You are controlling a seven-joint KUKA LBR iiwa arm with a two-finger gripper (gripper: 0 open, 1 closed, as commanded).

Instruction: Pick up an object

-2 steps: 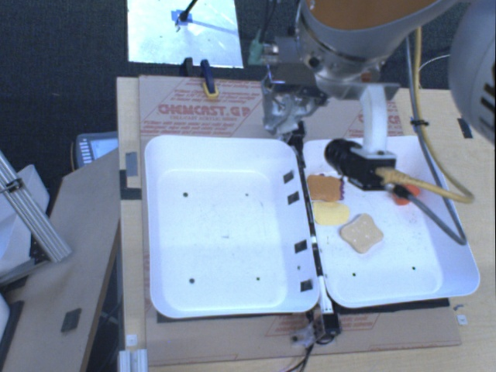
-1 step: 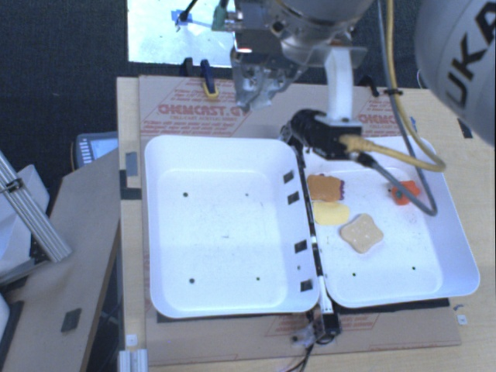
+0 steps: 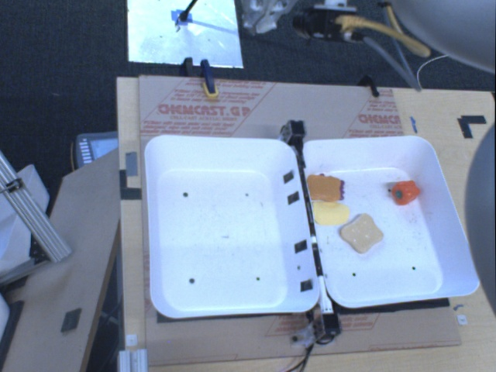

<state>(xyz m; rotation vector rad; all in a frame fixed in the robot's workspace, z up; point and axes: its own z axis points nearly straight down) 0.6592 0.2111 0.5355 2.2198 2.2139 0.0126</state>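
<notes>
right bin point(image 3: 434, 169) has the goods: orange block point(image 3: 325, 187) by the divider, yellow disc point(image 3: 332, 213) touching below it, tan toast piece point(image 3: 361, 233) just beside, red-orange thing point(image 3: 404, 192) off alone. gripper point(image 3: 267, 6) up top, can't tell its state.

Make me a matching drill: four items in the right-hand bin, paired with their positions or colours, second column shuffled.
Column one:
1. orange-red toy
2. pale yellow flat piece
3. tan bread-like slice
4. orange block with a purple edge

Column two:
A. nearest the bin's front edge of the four
B. up against the divider between the bins, furthest back of the left cluster
C. alone toward the right side
D. between the block and the slice

Pairs: 1-C, 2-D, 3-A, 4-B
</notes>
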